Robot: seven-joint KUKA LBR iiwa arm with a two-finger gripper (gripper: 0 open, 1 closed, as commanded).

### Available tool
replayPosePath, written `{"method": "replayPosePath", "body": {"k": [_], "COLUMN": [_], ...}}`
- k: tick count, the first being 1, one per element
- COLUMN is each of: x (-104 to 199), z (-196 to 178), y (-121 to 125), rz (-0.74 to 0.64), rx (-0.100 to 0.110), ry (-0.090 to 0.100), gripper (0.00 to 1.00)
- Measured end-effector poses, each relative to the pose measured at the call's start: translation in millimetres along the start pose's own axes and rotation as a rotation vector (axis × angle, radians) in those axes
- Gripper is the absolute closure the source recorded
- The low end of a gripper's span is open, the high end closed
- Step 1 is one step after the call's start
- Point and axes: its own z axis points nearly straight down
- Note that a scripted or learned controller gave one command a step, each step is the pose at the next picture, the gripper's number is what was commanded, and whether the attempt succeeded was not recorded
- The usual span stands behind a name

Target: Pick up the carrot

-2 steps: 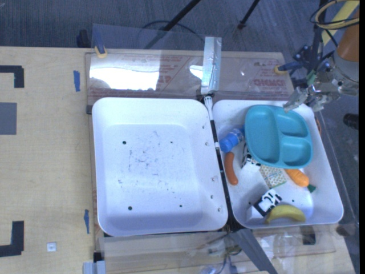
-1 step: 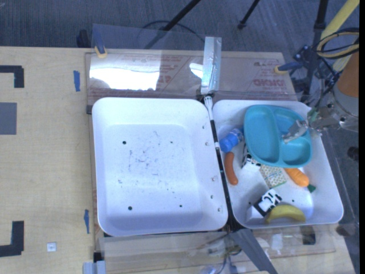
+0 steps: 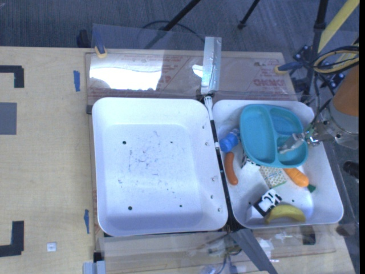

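Nearest edge of the right bin [image 3: 333, 207]: a yellow banana [image 3: 287, 213] lies along the front wall, a black-and-white patterned item [image 3: 267, 201] touching its left end.

A step further in, the carrot [image 3: 296, 177] lies orange and tilted, just beside a speckled card-like piece [image 3: 275, 177] and under the front rim of the blue plate [image 3: 268, 137]. Nothing grips the carrot.

Left of those, an orange sausage-shaped item [image 3: 231, 168] lies close to the divider between the 2 bins, with a small blue object [image 3: 229, 141] just beyond it.

The blue plate, with 2 compartments, sits tilted across the middle and back of the right bin.

The gripper [image 3: 301, 140] reaches in from the right, over the plate's right compartment. Fingers: cannot tell whether open or closed at this size and blur.

The left bin [image 3: 154, 164] shows faint scuff marks and a few dark dots.

Beyond the bins, a clear plastic sheet [image 3: 148, 70] lies over the wooden bench [image 3: 40, 153].
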Motion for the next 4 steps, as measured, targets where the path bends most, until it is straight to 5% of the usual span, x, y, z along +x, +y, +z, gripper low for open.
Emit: {"method": "replayPosePath", "body": {"k": [1, 2, 3, 4], "x": [24, 24, 22, 68], "z": [29, 14, 4, -111], "y": [-30, -31, -29, -9], "rz": [-0.124, -0.084, -0.080, -0.207], "rx": [-0.001, 0.019, 0.014, 0.025], "ry": [-0.012, 0.002, 0.001, 0.002], "gripper": [0.00, 0.00, 1.00, 1.00]}}
